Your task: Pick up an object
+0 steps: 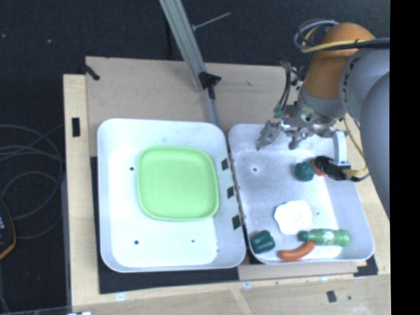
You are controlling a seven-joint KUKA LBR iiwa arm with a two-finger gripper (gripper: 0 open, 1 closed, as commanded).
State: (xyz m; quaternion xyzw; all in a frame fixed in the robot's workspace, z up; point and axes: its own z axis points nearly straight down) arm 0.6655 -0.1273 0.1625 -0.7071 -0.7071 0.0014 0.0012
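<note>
Arm poised over the right bin, nothing taken yet.

The bench carries two bins; the left bin holds a green plate. The gripper hangs with fingers spread and empty at 12 o'clock of the right bin; the teal ball at 3 o'clock seems nearest.

Tan wooden bench, black floor, loose cables, grey metal post

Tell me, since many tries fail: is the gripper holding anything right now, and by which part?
Nothing is held. The gripper hangs open over the far end of the right bin, with only bare bin floor between its fingers.
</note>
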